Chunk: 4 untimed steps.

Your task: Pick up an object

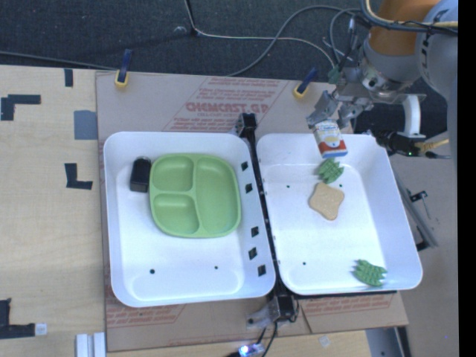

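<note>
Gripper (329,121) at 1 o'clock above right bin (394,171); fingers pinch the top of a small carton (331,140), lifted clear. Risk: shallow top-edge grip, carton may swing or slip, dropping onto green toy (330,171).

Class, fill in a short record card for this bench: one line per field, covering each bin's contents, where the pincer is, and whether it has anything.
left bin: green divided tray, with a small black object beside the tray's left edge
right bin: tan toast-shaped piece, green leafy piece just above it, second green piece near the front right corner
pincer: above the right bin's far edge
held item: small white carton with red and blue markings, between the fingers, lifted
</note>
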Motion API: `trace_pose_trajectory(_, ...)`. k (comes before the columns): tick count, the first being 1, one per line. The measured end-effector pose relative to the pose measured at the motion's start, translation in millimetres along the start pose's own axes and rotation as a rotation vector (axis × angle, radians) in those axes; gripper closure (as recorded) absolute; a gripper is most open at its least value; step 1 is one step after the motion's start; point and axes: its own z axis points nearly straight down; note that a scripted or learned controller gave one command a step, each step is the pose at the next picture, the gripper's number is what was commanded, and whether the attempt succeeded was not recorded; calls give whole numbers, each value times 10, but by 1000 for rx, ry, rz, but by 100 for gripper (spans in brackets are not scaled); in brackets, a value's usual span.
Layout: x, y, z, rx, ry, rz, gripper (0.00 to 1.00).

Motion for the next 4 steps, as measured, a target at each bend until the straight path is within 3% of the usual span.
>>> trace_pose_trajectory(4, 1758, -1006, 226, 8, 1, -4, 100)
